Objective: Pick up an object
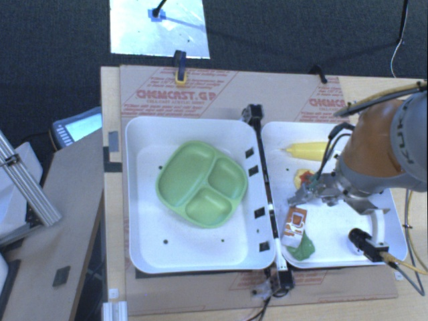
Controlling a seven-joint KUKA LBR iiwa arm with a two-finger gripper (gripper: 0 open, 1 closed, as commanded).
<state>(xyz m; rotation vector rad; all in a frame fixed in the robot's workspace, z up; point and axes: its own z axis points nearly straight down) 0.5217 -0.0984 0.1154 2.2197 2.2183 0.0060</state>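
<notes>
Starting at the near rim of the right bin (pixel 328 241), a soft-looking green lump (pixel 303 247) lies nearer to the camera than the hand (pixel 302 194) and almost straight below it in the view. Touching that lump on its far side is an orange-and-white packet (pixel 294 223). It sits just on the near side of the hand and a little to the view's left of it. Its long axis runs near to far, tipped slightly toward the hand.

The hand hangs low over the same bin, reaching in from the view's right on the grey arm (pixel 381 149) and pointing leftward. Its tip is too dark and too small here to tell whether it is wide or narrow, and nothing can be seen held in it.

Just beyond the hand lies a small red-and-yellow piece (pixel 304 176), very close to its tip. Farther off is a long yellow thing (pixel 309 151), lying crosswise with its thin end to the view's left. Well to the left of the hand, the other bin (pixel 147 246) holds a green divided plate (pixel 200 182).

By my reading the pick turns on two neighbours, the packet on the near side and the small piece on the far side. Either one asks for a short shift along the near-far line, not a sideways reach. The packet looks the easier of the two, flat and with clear edges, though the green lump crowds its near end.
</notes>
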